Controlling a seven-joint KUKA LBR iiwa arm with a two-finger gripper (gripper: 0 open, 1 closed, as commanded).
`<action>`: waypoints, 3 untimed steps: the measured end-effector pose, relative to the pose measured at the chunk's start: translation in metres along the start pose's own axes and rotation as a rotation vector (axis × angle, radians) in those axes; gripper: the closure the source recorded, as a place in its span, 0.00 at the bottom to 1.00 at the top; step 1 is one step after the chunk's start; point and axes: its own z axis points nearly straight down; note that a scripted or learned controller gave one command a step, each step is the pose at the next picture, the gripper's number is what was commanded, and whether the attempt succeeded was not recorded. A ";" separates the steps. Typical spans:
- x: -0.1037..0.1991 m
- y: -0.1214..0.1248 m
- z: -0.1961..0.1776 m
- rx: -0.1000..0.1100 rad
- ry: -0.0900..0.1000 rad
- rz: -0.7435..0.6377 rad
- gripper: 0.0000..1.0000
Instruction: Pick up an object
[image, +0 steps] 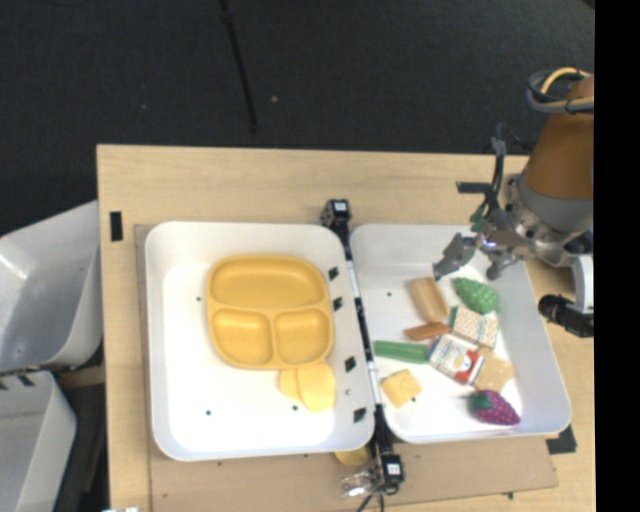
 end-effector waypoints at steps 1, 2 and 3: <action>-0.001 0.001 -0.011 -0.003 -0.001 -0.001 1.00; 0.098 -0.027 0.016 0.003 0.001 -0.008 1.00; 0.115 -0.087 -0.081 0.000 0.001 -0.005 1.00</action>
